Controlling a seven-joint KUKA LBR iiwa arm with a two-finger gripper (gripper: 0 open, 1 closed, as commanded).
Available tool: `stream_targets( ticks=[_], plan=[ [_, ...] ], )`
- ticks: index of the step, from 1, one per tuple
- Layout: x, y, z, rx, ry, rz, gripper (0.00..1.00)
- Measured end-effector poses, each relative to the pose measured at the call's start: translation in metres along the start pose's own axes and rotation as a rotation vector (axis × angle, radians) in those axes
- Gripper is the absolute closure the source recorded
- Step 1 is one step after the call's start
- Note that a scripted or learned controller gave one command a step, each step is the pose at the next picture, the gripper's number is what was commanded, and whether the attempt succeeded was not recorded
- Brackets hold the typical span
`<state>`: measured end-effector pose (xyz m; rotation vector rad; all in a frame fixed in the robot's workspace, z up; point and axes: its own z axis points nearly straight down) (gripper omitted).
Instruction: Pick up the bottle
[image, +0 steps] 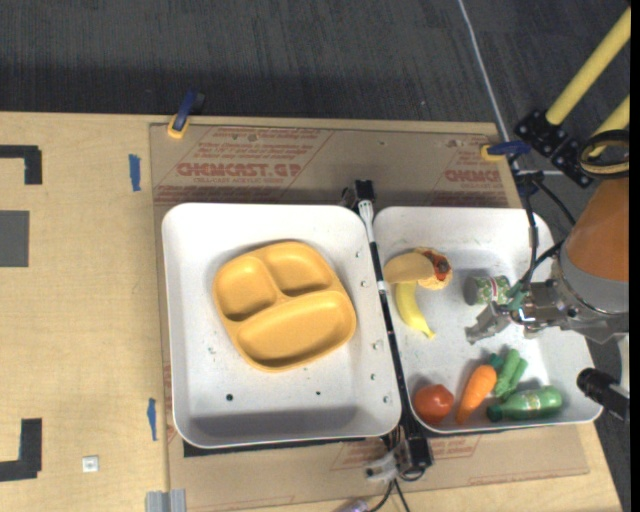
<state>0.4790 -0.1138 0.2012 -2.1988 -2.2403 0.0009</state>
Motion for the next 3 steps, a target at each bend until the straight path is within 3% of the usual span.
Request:
stream_targets(
  ticks=[1,2,3],
  plan=[
    [-0.054,-0.001,0.103,-0.002,-0.001,-0.048,0.00],
    [-0.061,0.000,0.114,-0.004,-0.003,-0.344,0.00],
    [-0.013,0.001,-0.030,-0.003,-0.001,0.152,0.00]
  ],
)
